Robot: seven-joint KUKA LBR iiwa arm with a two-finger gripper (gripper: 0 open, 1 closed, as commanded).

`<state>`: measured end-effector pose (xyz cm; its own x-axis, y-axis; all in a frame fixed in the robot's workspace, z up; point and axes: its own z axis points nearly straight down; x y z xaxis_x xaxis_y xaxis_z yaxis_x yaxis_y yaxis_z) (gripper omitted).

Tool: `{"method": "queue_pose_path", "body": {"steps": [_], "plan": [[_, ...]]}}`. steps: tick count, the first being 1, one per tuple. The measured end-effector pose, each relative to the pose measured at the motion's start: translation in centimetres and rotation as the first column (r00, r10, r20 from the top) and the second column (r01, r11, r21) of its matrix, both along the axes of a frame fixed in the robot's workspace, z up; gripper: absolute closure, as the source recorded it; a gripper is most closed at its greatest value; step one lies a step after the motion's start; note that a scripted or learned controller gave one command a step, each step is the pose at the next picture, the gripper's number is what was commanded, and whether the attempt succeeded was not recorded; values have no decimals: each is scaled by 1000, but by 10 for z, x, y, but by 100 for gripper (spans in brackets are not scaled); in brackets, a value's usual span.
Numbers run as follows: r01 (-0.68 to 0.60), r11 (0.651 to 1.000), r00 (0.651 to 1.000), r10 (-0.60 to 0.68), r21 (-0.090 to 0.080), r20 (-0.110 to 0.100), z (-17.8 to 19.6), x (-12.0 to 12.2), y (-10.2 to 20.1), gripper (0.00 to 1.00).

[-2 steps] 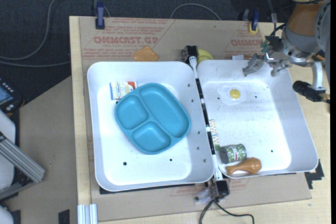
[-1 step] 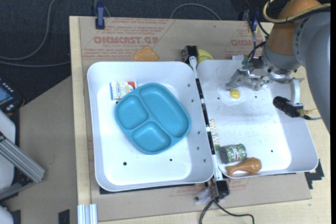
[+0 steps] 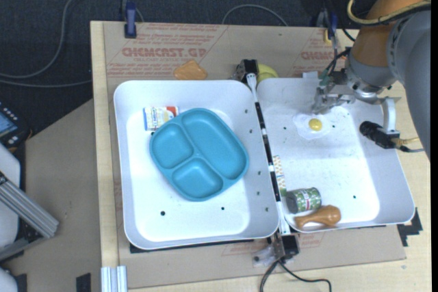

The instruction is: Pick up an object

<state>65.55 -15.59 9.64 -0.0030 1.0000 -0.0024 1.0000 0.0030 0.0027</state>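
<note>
The gripper [image 3: 324,102] hangs just above the fried egg [image 3: 314,124] in the right bin [image 3: 383,208], seemingly on approach, though I cannot tell how it is set; next it must descend squarely onto the egg.

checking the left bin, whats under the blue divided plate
A small white carton pokes out from beneath the blue divided plate's upper-left edge, on the left bin floor. How far it reaches under, and whether anything else lies beneath, is covered by the plate.
</note>
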Motion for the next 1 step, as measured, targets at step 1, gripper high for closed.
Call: {"method": "queue_pose_path", "body": {"steps": [1], "plan": [[0,1000,1000,0,1,-2,-1,0,0,0]]}}
